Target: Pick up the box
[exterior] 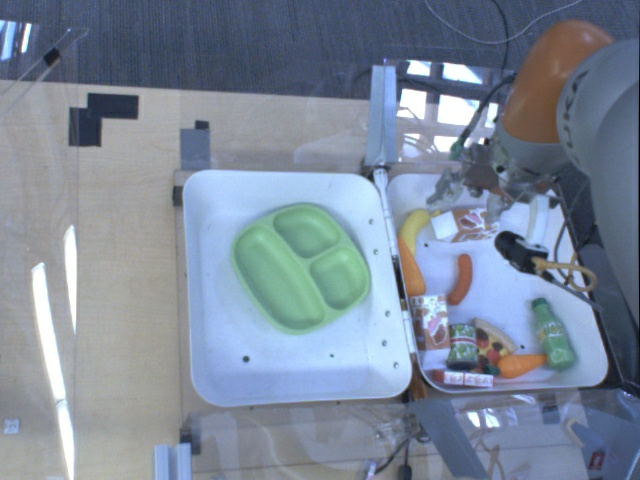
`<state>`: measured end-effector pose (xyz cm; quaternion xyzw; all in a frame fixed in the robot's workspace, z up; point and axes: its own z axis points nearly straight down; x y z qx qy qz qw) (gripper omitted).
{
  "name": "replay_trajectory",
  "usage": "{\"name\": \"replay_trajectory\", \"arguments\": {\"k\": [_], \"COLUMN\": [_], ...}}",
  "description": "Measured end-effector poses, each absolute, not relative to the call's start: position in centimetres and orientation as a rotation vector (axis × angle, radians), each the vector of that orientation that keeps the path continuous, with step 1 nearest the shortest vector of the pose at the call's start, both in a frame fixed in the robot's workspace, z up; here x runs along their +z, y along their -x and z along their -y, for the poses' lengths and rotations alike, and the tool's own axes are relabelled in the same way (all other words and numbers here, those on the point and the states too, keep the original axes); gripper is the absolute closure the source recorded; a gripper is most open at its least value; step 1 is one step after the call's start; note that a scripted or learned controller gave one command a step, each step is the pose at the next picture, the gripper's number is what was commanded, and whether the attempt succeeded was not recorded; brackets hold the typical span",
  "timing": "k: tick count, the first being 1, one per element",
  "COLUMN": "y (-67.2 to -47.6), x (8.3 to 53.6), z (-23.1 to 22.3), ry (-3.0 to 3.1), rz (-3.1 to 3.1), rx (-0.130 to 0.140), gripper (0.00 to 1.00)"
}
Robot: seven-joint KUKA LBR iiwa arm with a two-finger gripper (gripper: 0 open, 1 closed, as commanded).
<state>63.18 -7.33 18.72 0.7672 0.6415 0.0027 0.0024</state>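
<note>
**Gripper over the box in the right bin**

The gripper (468, 190) hangs at the far end of the right bin (590, 368), just above the box (462, 224), which lies beside a banana (412, 231). Whether it is wide or narrow cannot be told. A green tray (300, 265) sits in the left bin (215, 368).

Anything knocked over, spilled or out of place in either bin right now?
Nothing spilled or damaged. The green divided plate lies flat but turned at an angle in the left bin. In the right bin, the toy food is loosely jumbled; the green bottle lies on its side.
</note>
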Motion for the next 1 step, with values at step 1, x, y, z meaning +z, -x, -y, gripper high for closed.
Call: {"name": "replay_trajectory", "arguments": {"k": [1], "y": [-55.43], "x": [8.86], "z": [11.03], "ry": [-2.505], "rz": [-1.885], "rx": [0.011], "gripper": [0.00]}}
